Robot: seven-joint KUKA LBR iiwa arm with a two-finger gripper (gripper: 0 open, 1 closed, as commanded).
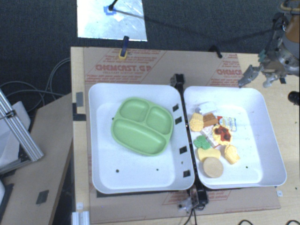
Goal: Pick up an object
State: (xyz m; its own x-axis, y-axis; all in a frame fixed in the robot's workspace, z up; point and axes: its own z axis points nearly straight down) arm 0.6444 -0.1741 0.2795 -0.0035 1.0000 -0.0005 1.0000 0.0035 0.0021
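The right white bin (267, 139) holds a heap of small toy foods: a yellow ridged piece (196, 122), a brown block (209, 120), a red item (221, 133), a green leafy piece (202, 142), a tan round disc (213, 168) and a yellow-orange chunk (230, 154). My gripper (258, 80) hangs above the far right corner of that bin, well back from the heap. Its two fingers are spread apart and open, with nothing between them.
A green divided plate (142, 125) lies in the left white bin (101, 139). A black clip divider (183, 125) joins the two bins. A shiny sheet (111, 13) lies on the floor beyond the bench, and metal rails (16, 130) stand at the left.
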